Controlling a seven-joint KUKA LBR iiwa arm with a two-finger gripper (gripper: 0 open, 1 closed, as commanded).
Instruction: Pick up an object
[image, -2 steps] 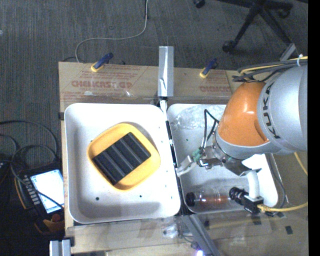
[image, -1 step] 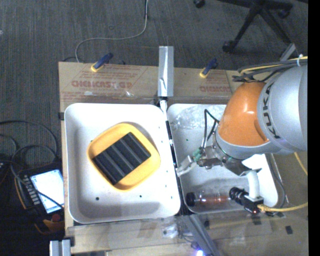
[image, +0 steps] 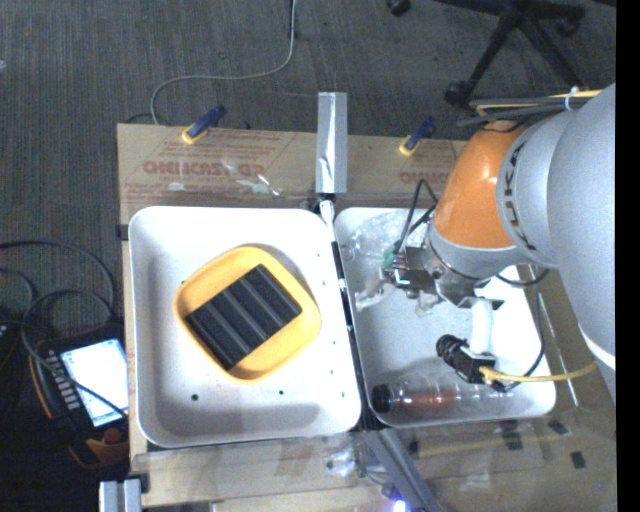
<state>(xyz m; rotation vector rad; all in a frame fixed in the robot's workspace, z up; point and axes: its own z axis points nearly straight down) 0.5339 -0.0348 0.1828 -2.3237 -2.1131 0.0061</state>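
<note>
Bottle (image: 440, 398) lies on its side in the right bin (image: 390, 345), near my gripper (image: 405, 268), not touching. Clear plastic (image: 372, 240) sits just beside it. I cannot tell if my gripper is open.

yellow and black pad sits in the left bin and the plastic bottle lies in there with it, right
No. The camera view shows the plastic bottle in the right bin; the yellow and black pad does sit in the left bin.

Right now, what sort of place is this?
Probably a robotics lab or test bench: a big grey-and-orange robot arm reaches over one of two shallow white plastic bins, and a lit handheld control screen lies on the grey carpet beside them.
</note>
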